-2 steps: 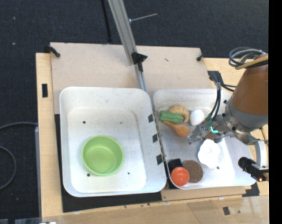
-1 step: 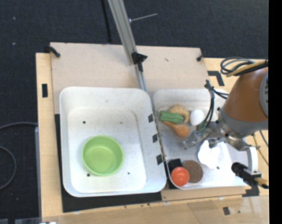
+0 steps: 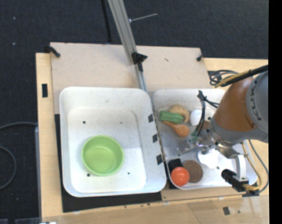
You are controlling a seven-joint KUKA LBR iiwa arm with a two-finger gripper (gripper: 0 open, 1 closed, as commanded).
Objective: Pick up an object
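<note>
In the right bin [image 3: 178,96] lie a toy carrot [image 3: 175,123] with a green top, a tan lump [image 3: 179,110] behind it and a white egg [image 3: 196,116]. Near the front wall sit a red ball [image 3: 180,176], a brown round piece [image 3: 193,170] and a small black block [image 3: 174,164]. My gripper [image 3: 195,144] hangs low over the middle of this bin, just right of the carrot's orange tip and behind the brown piece. The grey and orange arm [image 3: 238,111] hides the bin's right part.
The left bin [image 3: 75,101] holds a green bowl [image 3: 102,155] at its front. A slanted metal pole [image 3: 127,36] ends at the wall between the bins. Cables [image 3: 222,77] lie behind the right bin.
</note>
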